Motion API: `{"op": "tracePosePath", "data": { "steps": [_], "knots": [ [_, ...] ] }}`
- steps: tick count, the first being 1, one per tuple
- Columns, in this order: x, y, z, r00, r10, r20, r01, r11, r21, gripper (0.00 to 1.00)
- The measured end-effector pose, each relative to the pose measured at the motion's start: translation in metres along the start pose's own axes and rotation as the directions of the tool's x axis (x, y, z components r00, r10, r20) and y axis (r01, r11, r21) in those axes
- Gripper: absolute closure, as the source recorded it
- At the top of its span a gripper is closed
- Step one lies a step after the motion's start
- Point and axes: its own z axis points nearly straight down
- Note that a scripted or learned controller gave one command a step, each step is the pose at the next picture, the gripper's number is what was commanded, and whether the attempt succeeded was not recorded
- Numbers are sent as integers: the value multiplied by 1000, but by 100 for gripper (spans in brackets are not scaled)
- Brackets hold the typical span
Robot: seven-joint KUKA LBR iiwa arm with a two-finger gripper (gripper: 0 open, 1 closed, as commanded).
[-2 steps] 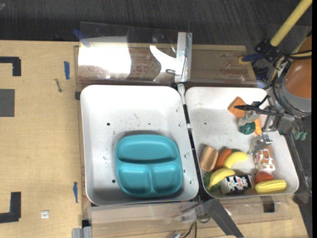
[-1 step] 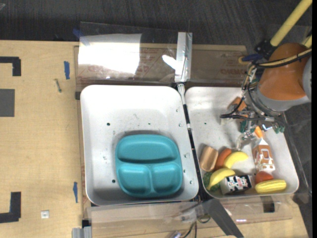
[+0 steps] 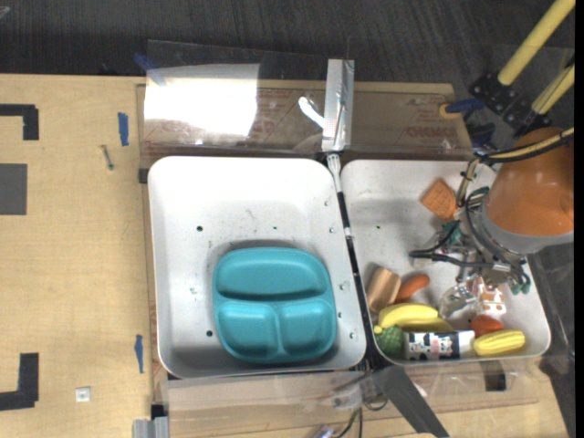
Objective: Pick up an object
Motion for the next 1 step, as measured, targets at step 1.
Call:
{"op": "tracePosePath", "data": {
  "steps": [1],
  "knots": [
    [-77,21,1,1000,5,3,-5,1000,-2,0]
  ]
}}
